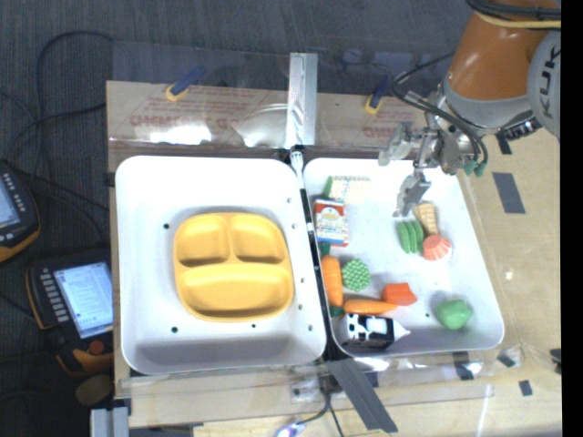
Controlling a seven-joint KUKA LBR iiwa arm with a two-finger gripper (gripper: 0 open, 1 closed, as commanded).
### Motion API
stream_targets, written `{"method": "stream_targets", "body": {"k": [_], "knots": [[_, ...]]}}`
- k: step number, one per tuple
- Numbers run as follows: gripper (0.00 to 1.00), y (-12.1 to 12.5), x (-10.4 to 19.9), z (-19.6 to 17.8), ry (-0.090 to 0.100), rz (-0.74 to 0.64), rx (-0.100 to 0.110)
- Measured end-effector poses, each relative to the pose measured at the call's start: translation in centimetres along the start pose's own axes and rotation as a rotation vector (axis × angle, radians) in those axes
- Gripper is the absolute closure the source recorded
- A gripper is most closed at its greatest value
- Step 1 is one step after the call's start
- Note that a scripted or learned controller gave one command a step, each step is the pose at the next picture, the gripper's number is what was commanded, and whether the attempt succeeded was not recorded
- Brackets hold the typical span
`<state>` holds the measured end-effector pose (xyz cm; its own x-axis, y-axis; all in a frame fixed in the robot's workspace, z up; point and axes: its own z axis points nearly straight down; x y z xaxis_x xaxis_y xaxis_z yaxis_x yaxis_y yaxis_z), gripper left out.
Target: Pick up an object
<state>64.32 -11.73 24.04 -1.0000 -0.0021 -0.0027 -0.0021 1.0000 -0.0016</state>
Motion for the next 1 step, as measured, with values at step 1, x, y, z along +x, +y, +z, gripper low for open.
{"method": "stream_targets", "body": {"k": [1], "knots": [[0.00,-4.44,2.12,8.92,0.002,0.084,-0.001]]}}
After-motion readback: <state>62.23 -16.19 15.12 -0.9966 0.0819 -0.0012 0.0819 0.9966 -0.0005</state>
